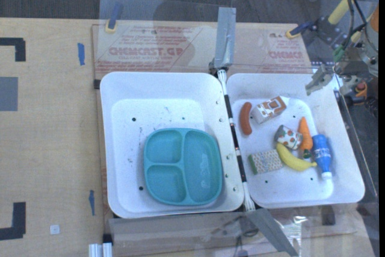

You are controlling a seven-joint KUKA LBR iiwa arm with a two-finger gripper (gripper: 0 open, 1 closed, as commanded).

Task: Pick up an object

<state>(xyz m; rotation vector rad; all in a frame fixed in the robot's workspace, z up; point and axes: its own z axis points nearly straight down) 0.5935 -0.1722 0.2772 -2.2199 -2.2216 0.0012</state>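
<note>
Two white bins are seen side by side; the right bin (346,186) is taken as the landmark. Inside it, a red sausage (245,118) is laid near its left wall, with a small carton (269,109) just beside it toward the bin's back. A yellow banana (293,160) is found at the bin's middle, touching a blue bottle (322,155) on its right side; an orange carrot (305,133) and a round patterned item (289,138) are placed just behind the banana. A speckled sponge-like block (265,161) is set left of the banana. The gripper (328,74) is held above the bin's back right corner, fingers spread, nothing between them. To the left of the right bin, a teal divided plate (182,167) is seen in the left bin (120,99).
</note>
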